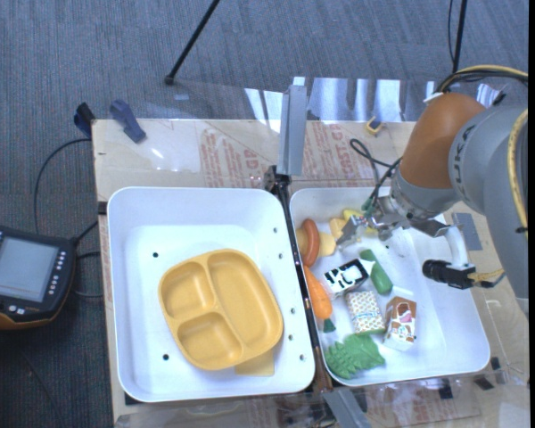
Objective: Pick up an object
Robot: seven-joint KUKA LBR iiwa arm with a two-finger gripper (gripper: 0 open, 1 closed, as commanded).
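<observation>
In the right bin (468,341), far left: gripper (364,226), fingers spread wide and holding nothing, above sausage (310,239) and black-and-white carton (345,275). I'd centre over one item and descend straight, avoiding neighbours.

The bench (241,145) is topped with cardboard printed in red lettering. Two shallow white bins rest side by side on it, the left bin (134,239) and the right bin (455,328), with a blue clamp (127,119) at its far-left corner.
</observation>
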